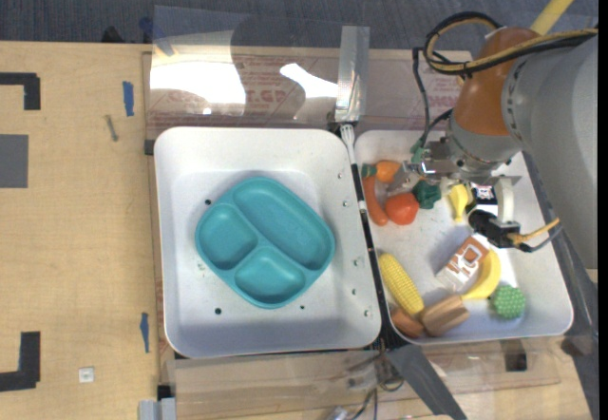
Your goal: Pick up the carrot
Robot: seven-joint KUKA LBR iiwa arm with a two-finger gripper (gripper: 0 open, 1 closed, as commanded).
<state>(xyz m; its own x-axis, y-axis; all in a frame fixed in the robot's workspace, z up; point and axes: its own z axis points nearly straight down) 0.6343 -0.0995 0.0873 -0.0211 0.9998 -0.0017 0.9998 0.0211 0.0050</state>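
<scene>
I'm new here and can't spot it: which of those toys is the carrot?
Look in the right bin, at its far-left corner by the divider. The carrot is the thin orange piece along that wall. The tomato beside it is round and red.

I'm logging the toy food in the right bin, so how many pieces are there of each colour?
In the right bin:
Orange or red: 3, carrot, tomato, a small piece
Yellow: 3, corn, banana, another piece
Green: 1
Brown: 1
Orange-and-white: 1
Total: 9

Bright, slightly soft; glare up top
</scene>
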